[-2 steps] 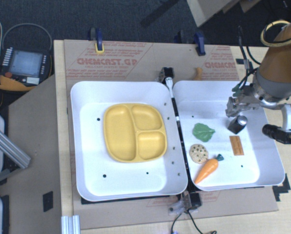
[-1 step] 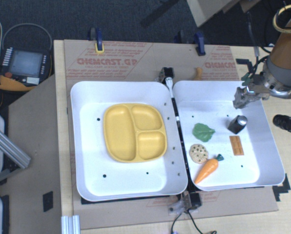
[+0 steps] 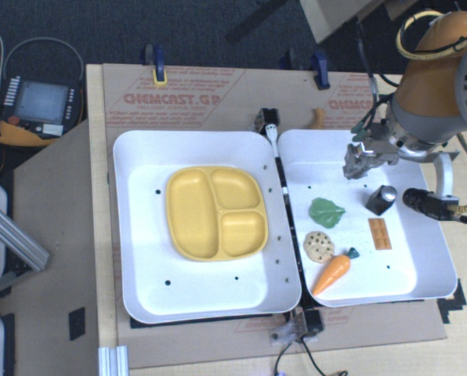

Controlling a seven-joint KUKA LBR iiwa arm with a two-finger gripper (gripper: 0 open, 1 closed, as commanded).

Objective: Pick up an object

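- Bright, even overhead light; the white bins [image 3: 139, 233] look slightly washed out.
- Shadows are soft and short.
- Focus is mostly sharp; the dark floor [image 3: 100, 14] stays dim.

Grey arm [image 3: 433, 69] from the right; gripper [image 3: 359, 163] angled down-left

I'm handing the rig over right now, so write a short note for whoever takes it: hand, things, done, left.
Hand: hovering over the far part of the right bin, nothing seen in it; whether it is open or shut can't be told.
Right bin: green leaf, cookie, carrot, black cylinder, brown block.
Left bin: yellow tray.
Done: nothing picked up.
Left: grasp and lift one object.
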